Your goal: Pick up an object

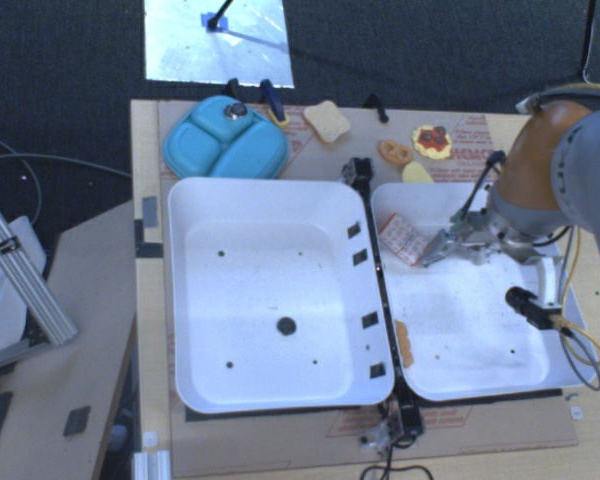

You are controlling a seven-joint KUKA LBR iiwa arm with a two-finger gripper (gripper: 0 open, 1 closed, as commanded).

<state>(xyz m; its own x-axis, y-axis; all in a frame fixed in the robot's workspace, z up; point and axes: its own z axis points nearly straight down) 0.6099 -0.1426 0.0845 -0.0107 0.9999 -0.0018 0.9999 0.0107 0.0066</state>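
Flat checked packet [403, 238] lies beside the metal tool [432, 256].

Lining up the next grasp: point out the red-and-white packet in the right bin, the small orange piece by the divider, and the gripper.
red-and-white packet [402, 238], camera view, middle of its top face.
small orange piece [403, 343], camera view, middle of its length.
gripper [430, 258], camera view, midway between fingertips.

Two white bins [270, 208], left one with dark dots and a round dark spot [286, 325]. Red-and-white patterned packet [403, 238] in right bin, orange strip [404, 343] at its left edge. Light blue divided plate [225, 140], tan toast slice [327, 121], yellow disc with red topping [432, 142]. Tan counter [150, 268]. Arm [570, 168] grey, orange band.
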